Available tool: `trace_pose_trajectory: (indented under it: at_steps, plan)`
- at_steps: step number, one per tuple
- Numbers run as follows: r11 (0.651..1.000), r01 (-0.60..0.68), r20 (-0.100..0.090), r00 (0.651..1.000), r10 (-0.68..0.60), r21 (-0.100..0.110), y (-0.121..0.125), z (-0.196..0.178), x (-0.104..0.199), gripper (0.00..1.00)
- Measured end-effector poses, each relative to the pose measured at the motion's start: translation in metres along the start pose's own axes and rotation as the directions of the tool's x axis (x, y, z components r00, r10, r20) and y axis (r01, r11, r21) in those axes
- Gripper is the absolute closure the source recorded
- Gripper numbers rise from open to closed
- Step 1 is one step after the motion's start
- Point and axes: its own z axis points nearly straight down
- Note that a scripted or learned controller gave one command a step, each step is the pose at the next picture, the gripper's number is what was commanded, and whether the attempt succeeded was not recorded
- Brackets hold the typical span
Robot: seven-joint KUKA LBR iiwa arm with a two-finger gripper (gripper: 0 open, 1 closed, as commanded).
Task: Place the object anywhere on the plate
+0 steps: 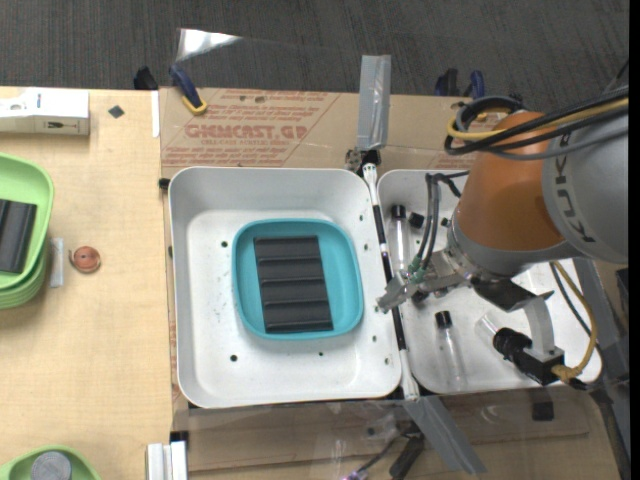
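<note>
A teal square plate (345, 268) lies in the middle of the left bin (200, 298); a black ridged slab (293, 283) covers its centre. The grey and orange arm (510, 208) hangs over the right bin (440, 368). Its gripper (403, 290) is low at that bin's left wall, just right of the plate's right rim. A small black piece (441, 318) and a clear tube-like item (452, 353) lie on the right bin's floor below the gripper. Another small dark piece (398, 211) sits near the bin's top left. The arm hides much of the right bin.
Cables (480, 118) loop above the arm. A cardboard sheet (260, 128) lies behind the bins. On the bench at far left are a green tray (25, 268), a white box (45, 113) and a small round orange piece (86, 259).
</note>
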Motion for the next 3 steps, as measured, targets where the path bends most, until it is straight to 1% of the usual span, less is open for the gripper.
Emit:
trace_pose_trajectory:
  at_steps: [1, 2, 3]
  plan:
    - [1.000, 0.002, 0.001, 1.000, -0.002, -0.002, 0.019, 0.000, 0.067, 0.00]
    - [0.997, 0.079, 0.002, 0.997, -0.079, -0.003, 0.047, -0.041, 0.012, 0.00]
    - [0.999, 0.050, 0.002, 0.999, -0.050, -0.002, 0.067, -0.053, 0.042, 0.00]
